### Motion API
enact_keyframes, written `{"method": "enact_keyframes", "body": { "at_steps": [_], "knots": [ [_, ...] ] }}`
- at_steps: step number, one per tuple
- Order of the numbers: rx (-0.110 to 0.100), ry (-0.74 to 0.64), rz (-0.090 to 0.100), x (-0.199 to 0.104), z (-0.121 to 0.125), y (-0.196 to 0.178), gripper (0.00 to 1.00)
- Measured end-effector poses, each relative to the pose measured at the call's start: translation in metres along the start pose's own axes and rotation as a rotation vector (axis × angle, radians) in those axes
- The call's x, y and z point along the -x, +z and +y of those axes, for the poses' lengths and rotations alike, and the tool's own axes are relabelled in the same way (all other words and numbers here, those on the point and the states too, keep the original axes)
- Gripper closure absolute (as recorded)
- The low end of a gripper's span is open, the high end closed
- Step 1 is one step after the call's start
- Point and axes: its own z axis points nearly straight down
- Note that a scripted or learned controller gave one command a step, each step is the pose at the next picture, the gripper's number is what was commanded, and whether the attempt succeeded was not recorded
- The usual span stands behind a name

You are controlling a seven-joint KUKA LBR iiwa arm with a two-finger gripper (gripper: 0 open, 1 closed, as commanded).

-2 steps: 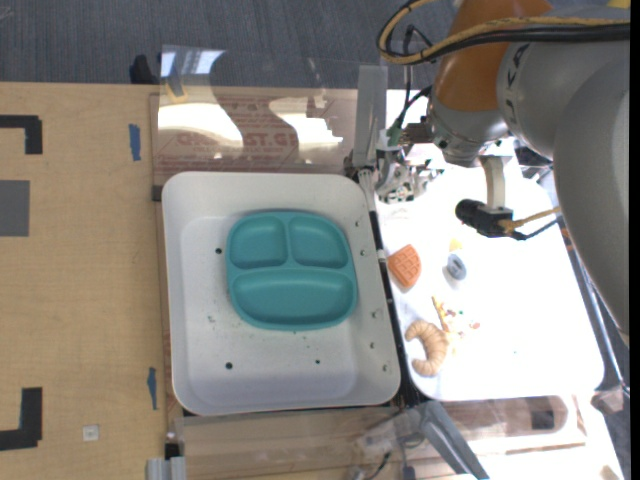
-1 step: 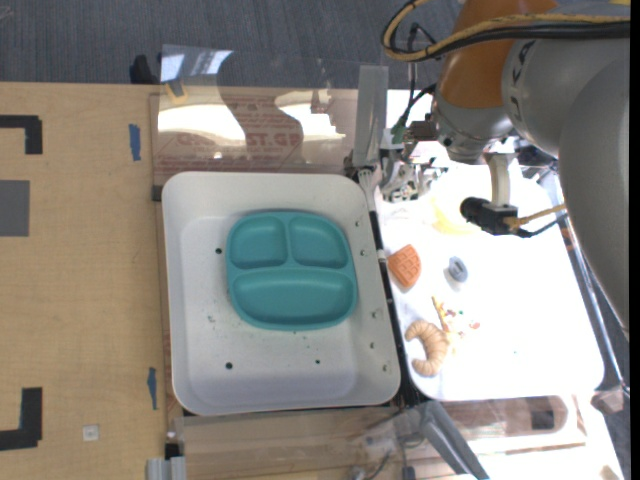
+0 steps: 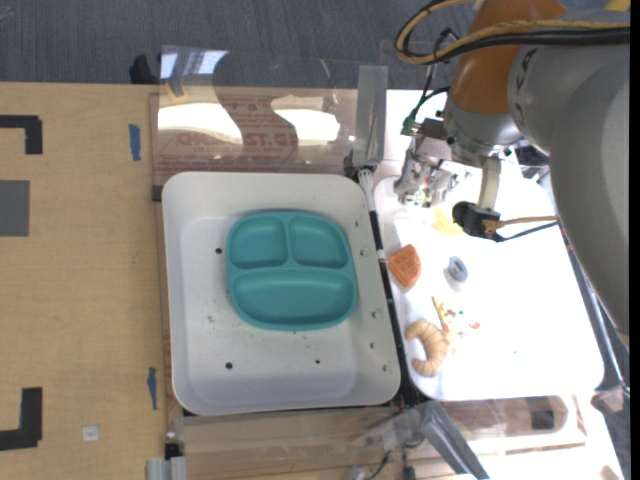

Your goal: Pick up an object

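Arm (image 3: 560, 98): grey with an orange band, reaching over the far end of the right bin; the largest thing in view.
Left bin (image 3: 190, 298): white, just beside the right bin; it carries a teal divided plate (image 3: 291, 270) with 3 compartments, none holding anything.
Right bin (image 3: 530, 338): white, holding every loose object; taken here as the landmark.
Gripper (image 3: 425, 186): low over the right bin's far-left corner, pointed down; whether its grasping parts are apart or together cannot be told, and nothing is seen between them.
Tan curled object (image 3: 430, 345): on the right bin's floor near its left wall, toward the near end.
Orange piece (image 3: 405, 266): on the floor by the left wall, mid-length, well apart from the gripper.
Yellow item (image 3: 446, 222): on the floor close beneath the gripper, partly hidden.
Small grey round piece (image 3: 457, 268): just beside the orange piece.
Progress: judged early; no object looks lifted, so the grasp and the raise are both left to do.
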Motion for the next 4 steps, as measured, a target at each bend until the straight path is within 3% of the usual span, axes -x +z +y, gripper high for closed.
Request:
{"method": "enact_keyframes", "body": {
  "at_steps": [1, 2, 3, 4],
  "knots": [
    [0.002, 0.267, 0.0, 0.033, 0.008, 0.001, 1.0],
    [0.007, 0.394, 0.004, 0.092, -0.01, 0.077, 1.0],
    [0.002, 0.761, 0.005, 0.04, -0.065, -0.001, 1.0],
    [-0.007, 0.813, -0.003, 0.144, -0.063, 0.042, 1.0]
  ]
}}
